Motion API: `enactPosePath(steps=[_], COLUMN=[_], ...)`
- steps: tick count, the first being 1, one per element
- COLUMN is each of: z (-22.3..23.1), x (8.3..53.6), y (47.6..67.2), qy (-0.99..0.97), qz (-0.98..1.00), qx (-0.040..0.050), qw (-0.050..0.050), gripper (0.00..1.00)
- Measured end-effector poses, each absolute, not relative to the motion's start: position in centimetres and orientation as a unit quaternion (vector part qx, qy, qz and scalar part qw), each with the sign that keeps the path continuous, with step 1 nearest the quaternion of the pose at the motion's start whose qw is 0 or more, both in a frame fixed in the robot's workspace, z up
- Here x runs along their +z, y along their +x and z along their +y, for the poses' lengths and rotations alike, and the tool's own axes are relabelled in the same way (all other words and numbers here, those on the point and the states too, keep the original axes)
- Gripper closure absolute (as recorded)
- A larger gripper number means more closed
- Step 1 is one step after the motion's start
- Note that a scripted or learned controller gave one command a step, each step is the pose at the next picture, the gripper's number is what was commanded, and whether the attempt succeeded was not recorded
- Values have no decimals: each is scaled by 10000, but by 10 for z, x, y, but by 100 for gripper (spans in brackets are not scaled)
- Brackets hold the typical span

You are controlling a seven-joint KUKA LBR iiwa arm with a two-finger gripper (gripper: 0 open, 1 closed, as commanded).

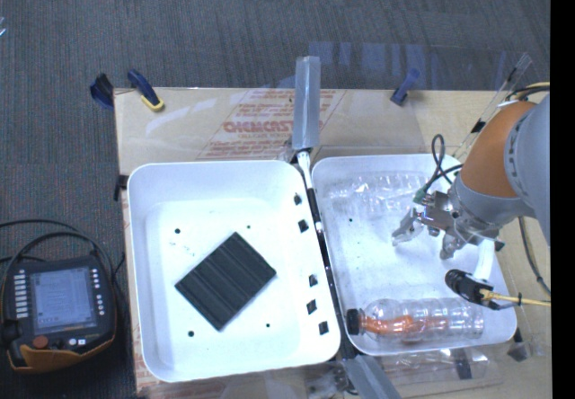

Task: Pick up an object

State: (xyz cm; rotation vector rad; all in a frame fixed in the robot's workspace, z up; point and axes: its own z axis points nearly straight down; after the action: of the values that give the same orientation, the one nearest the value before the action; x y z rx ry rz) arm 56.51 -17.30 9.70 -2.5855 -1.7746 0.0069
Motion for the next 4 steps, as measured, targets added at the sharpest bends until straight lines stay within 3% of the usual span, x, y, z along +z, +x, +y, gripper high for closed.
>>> enactPosePath(steps=[1,2,3,4], z=[-200,-192,-199,-133], x=[90,86,129,85], y=[627,613,640,560], qy=[-7994,-7845,-8233,-8131], qz=[-6008,-6202,-5674,-5822], qx=[29,7,83,18], qw=[53,11,72,33], gripper=[0,0,0,0])
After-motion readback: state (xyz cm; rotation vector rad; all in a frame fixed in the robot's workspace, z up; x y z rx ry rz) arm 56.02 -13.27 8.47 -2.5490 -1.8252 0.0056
